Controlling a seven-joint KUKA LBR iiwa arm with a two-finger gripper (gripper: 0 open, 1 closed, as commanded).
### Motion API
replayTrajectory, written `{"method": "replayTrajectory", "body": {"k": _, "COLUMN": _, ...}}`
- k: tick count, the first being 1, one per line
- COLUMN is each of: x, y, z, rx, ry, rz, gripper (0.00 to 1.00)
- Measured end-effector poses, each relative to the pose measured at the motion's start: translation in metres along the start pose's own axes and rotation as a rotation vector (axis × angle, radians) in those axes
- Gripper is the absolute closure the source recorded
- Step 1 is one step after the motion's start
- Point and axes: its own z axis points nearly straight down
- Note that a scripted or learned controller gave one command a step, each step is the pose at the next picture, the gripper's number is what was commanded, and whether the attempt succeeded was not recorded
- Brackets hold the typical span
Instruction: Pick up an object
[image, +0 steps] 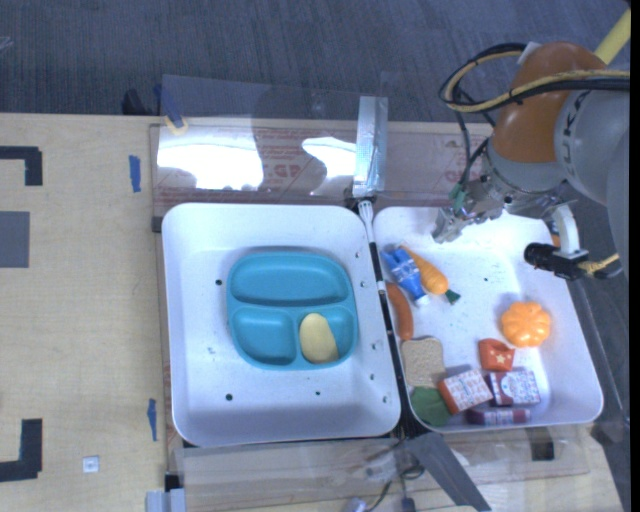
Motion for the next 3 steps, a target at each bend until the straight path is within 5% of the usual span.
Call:
{"method": "replayTrajectory", "body": {"k": 1, "x": 0.000, "y": -0.001, "z": 0.003, "rx": 0.004, "ry": 0.002, "rz": 0.000, "gripper": 0.00}}
{"method": "replayTrajectory", "body": {"k": 2, "x": 0.003, "y": -0.023, "z": 0.061, "rx": 0.002, "ry": 0.000, "rz": 0.067, "gripper": 0.00}}
{"method": "replayTrajectory", "body": {"k": 3, "x": 0.002, "y": -0.021, "z": 0.048, "rx": -0.004, "ry": -0.002, "rz": 0.065, "gripper": 1.00}}
